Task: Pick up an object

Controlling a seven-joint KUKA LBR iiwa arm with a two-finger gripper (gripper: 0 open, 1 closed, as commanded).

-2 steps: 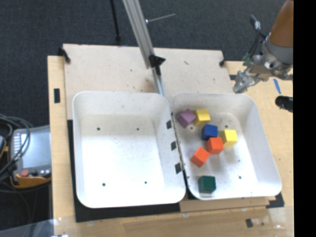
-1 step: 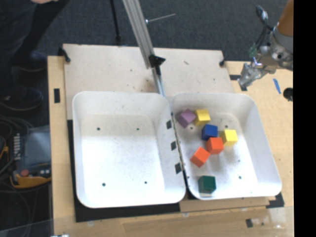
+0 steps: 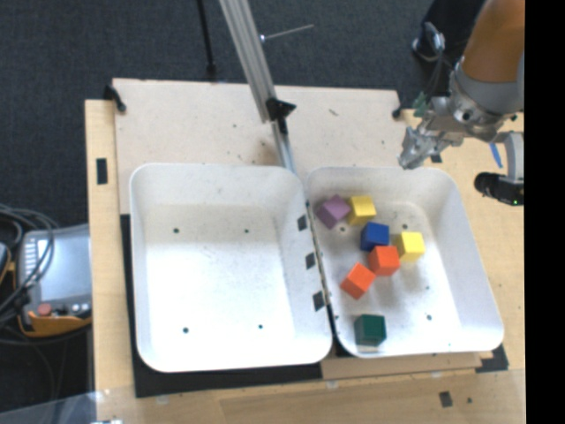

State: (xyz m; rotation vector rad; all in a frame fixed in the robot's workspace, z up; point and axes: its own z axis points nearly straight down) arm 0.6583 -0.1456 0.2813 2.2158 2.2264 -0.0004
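Above the far rim of the right bin [image 3: 472,237], my end effector [image 3: 415,155] hangs over the bench; I cannot tell its state. Inside that bin lie small cubes, seemingly light, rigid, flat-faced. The green cube [image 3: 371,329] sits alone near the front rim, well apart from the orange cube [image 3: 357,280], so I judge its opposite sides the easiest hold.

A: One fixed camera looks down at a slant on both bins, the left bin [image 3: 221,263] and the right bin [image 3: 459,237].
B: The arm [image 3: 490,51] enters from the right.
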